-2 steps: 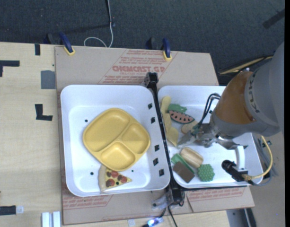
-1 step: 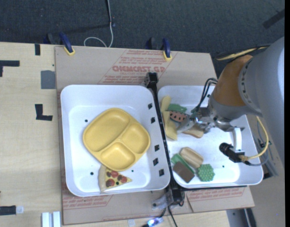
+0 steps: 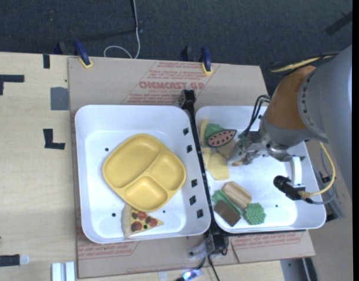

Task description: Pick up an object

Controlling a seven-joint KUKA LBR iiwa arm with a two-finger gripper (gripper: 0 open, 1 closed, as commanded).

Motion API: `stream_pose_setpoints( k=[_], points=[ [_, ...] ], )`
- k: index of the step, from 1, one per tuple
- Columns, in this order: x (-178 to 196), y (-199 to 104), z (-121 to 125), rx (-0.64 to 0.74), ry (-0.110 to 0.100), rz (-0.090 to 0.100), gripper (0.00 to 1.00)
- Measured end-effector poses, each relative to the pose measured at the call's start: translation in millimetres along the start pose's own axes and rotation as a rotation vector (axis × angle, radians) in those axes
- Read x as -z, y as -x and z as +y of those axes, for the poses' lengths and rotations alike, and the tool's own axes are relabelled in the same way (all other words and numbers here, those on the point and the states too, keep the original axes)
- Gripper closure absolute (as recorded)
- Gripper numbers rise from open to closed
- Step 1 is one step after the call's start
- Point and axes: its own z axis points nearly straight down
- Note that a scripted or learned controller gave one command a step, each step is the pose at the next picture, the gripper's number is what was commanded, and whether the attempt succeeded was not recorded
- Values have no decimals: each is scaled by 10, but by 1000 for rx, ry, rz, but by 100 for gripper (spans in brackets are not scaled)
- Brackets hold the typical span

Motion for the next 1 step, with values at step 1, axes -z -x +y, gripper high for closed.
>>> stream_pose_setpoints(
  k=[1],
  points=[
    [1081,-851,16,8,9,3,100]
  ],
)
